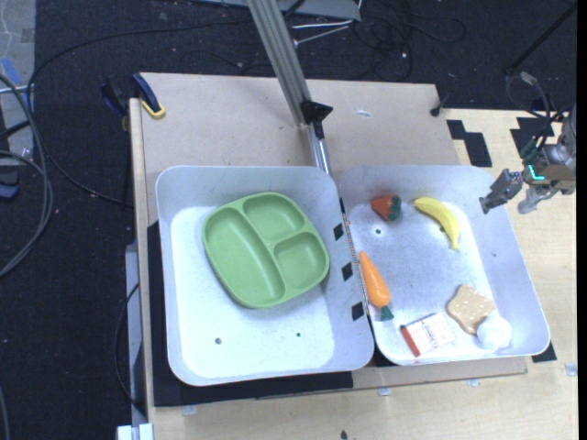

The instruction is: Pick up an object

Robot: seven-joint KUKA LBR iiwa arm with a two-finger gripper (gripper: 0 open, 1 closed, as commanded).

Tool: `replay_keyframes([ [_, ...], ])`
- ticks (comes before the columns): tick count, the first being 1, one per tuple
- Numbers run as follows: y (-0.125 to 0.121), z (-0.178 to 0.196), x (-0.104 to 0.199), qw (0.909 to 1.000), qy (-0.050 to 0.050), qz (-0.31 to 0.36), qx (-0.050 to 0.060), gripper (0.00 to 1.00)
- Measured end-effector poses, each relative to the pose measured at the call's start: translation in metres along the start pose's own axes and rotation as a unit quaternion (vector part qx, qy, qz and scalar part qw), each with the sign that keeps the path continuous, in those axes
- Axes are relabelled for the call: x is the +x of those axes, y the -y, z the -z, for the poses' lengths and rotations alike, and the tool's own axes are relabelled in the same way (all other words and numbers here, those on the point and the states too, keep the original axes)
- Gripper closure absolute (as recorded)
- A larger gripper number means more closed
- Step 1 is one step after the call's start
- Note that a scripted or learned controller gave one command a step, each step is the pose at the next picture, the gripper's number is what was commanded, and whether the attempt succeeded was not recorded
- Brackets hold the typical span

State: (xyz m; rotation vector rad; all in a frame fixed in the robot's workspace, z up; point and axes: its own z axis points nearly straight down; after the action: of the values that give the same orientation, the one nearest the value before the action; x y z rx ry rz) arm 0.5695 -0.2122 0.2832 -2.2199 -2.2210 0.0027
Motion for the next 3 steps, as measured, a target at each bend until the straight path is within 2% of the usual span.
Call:
replay_keyframes([
  [1,-0.001,0.001,0.0,1.0,0.0,0.0,-0.001,0.0],
  [2,-0.002,-0.06,-0.007,1.0,0.0,-0.001,0.001,0.0],
  [3,-0.004,-0.104,-0.004,1.0,0.0,0.0,0.001,0.0],
])
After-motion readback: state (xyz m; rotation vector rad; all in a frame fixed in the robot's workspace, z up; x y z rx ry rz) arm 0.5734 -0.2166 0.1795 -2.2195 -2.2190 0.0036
